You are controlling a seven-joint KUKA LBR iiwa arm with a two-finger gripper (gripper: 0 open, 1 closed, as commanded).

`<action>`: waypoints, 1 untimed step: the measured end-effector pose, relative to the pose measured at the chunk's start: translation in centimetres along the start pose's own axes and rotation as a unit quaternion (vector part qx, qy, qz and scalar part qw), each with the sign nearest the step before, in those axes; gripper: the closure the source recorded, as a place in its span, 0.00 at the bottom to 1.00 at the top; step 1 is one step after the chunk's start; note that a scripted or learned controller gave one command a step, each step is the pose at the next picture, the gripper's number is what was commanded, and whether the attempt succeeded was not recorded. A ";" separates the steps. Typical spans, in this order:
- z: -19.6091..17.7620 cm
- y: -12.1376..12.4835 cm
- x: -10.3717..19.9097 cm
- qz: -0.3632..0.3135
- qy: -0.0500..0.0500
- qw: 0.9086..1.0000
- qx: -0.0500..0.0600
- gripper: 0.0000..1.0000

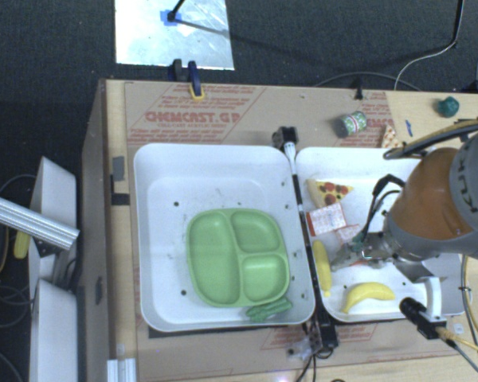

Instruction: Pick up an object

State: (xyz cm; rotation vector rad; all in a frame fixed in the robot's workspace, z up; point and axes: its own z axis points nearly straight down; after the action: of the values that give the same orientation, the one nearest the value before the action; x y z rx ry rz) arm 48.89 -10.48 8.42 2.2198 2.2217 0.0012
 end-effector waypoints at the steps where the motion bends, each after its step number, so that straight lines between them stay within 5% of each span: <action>1: 0.0 6.1 -0.5 -0.001 0.000 1.000 -0.001 0.00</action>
State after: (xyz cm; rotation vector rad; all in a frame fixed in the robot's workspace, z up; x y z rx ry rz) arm 55.02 -11.01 8.47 2.2166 2.2229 0.0029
